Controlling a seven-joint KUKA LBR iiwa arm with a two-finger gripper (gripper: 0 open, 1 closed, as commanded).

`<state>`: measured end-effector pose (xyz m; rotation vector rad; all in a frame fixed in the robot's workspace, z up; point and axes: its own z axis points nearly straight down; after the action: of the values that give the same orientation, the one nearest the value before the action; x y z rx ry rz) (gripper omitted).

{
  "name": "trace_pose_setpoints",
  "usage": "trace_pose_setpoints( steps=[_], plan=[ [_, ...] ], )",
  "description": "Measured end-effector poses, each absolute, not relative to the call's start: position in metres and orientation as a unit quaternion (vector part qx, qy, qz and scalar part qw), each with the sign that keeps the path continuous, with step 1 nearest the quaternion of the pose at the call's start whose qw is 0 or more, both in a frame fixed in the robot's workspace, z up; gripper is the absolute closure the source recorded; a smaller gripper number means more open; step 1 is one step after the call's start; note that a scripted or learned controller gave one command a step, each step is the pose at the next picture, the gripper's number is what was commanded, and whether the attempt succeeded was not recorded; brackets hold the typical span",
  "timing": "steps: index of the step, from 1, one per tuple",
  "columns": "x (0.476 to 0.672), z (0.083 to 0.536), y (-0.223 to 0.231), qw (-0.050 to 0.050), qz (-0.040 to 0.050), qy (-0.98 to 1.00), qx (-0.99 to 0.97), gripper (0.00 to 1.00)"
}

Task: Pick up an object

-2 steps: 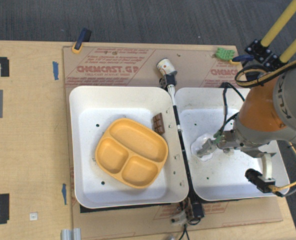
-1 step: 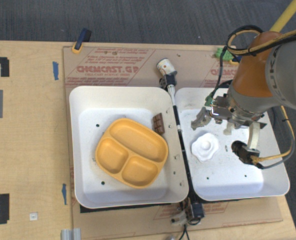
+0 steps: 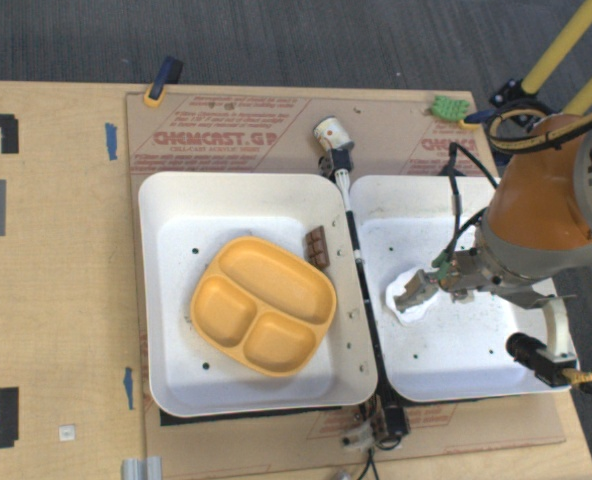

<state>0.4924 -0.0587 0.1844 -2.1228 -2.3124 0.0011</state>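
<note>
Wooden worktop (image 3: 56,268) carries two shallow white bins; left bin (image 3: 166,208) holds a yellow three-compartment plastic tray (image 3: 264,305) and a small brown block (image 3: 317,247); right bin (image 3: 456,368): pincer (image 3: 413,293) low over a white crumpled object (image 3: 408,308), touching it; grip state unclear.

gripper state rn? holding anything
gripper: down in the right bin, over a white object; open or shut cannot be told, and no hold is visible.

Robot lab, arm (image 3: 546,198), taped bench (image 3: 56,268)
</note>
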Motion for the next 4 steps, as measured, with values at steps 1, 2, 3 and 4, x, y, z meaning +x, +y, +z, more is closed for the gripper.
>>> trace_pose_setpoints(
  steps=[1,2,3,4],
  plan=[
    [0.525,0.086,-0.097,-0.001,-0.0011,-0.686,-0.727,0.0],
    [0.487,0.086,-0.097,0.0,-0.0011,-0.62,-0.785,0.0],
    [0.554,0.086,-0.095,-0.001,-0.0018,-0.594,-0.805,0.0],
    [0.603,0.086,-0.104,-0.001,-0.001,-0.697,-0.717,0.0]
  ],
)
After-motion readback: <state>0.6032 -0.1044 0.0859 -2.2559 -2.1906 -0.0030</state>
